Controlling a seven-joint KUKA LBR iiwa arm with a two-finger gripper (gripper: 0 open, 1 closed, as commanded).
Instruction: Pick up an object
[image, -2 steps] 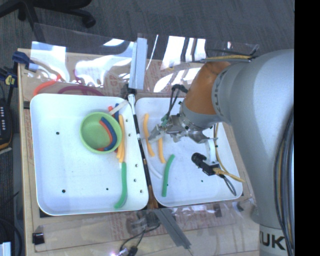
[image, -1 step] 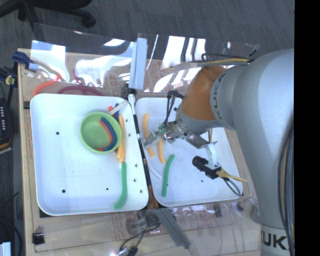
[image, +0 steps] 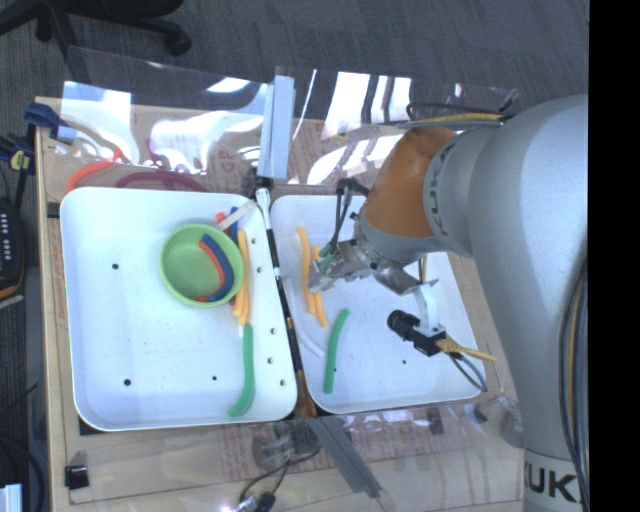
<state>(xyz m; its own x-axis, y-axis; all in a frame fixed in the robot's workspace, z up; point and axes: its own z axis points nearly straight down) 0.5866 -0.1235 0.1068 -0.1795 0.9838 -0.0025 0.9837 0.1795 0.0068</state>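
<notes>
Grey carpet surrounds the bench (image: 150, 455) carrying 2 white bins. Letters "KU" mark the arm (image: 550, 483). Claw (image: 325, 268) hovers near the right bin's (image: 400, 395) left edge over orange sticks (image: 312, 290); its state is unclear.

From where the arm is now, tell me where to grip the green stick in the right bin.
Grip the green stick near its middle, coming straight down from above. It lies flat on the right bin floor, long and thin, running roughly top to bottom, so the fingers should close across its narrow width. Bare floor lies on both sides there.

Orange sticks (image: 312, 275) flat in right bin (image: 400, 395)
</notes>
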